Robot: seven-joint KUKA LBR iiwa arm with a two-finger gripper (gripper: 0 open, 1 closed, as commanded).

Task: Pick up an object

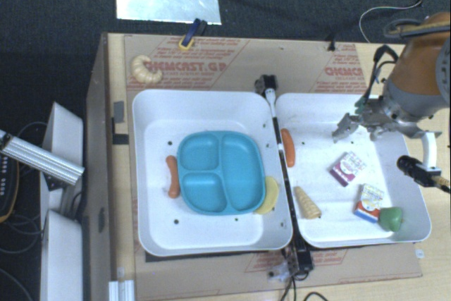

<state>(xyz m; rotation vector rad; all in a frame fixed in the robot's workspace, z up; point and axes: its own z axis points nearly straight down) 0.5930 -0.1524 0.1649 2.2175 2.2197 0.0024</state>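
My gripper [358, 130] hangs over the back of the right bin [320, 236], open, with nothing between its fingers. Just below it lies a purple and white packet [347, 168]. Further forward sit a small red and white carton [368, 201] and a green lump [390, 218], touching each other. A tan cone [306, 202] lies at the front left of this bin, and an orange sausage [287, 146] lies along its left wall.
The left bin [151, 123] holds a blue divided plate [220, 173], a second sausage [172, 176] to its left and a yellow slice [269, 195] at its right edge. A pale curled pastry [146, 68] and a blue-yellow clip [192, 34] lie on the cardboard behind.
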